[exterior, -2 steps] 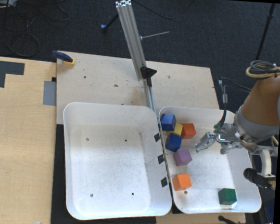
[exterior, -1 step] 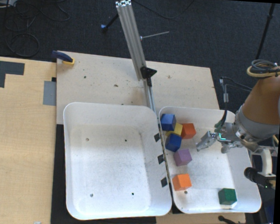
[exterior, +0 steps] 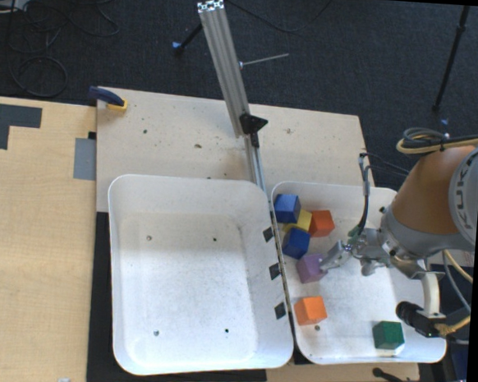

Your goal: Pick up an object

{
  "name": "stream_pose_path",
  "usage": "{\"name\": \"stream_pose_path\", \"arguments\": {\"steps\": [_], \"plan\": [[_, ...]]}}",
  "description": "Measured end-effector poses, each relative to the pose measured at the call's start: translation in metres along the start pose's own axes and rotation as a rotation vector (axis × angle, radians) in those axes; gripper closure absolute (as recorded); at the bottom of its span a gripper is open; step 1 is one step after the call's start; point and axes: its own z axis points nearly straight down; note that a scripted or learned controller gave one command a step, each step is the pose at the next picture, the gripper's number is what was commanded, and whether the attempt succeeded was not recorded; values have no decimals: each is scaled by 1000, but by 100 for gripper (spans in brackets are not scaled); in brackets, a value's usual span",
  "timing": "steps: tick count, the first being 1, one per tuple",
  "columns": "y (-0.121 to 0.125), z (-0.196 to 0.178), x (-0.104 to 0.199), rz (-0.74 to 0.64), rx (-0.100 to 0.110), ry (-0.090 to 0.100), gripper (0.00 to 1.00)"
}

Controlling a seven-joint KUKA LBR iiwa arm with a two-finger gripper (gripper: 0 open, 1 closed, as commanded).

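Several small blocks lie in the right bin (exterior: 350, 351). A blue cube (exterior: 285, 206), a yellow block (exterior: 304, 221), an orange block (exterior: 323, 223) and a second blue block (exterior: 296, 242) cluster at its far left. A purple block (exterior: 309, 268) lies just below them, against the left wall. Another orange block (exterior: 311, 310) sits nearer the front, and a green block (exterior: 389, 335) rests at the front right corner. My gripper (exterior: 338, 257) hangs low over the bin, right beside the purple block's upper right edge. Nothing shows as lifted.
The left bin (exterior: 138, 219) stands alongside, sharing a wall with black clips (exterior: 274, 271). A slanted metal bar (exterior: 231, 78) rises behind the bins. The arm's orange band (exterior: 433, 189) fills the right side above the right bin. Cables trail at the right edge.
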Motion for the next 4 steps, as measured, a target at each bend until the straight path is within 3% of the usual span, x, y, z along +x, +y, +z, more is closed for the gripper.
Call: {"name": "stream_pose_path", "arguments": {"steps": [1, 2, 3, 4], "plan": [[7, 11, -2, -3, -24, -5, 0], [6, 5, -2, 3, -21, -2, 100], [5, -58, -1, -2, -6, -2, 100], [6, -100, -2, -2, -5, -1, 100]]}}
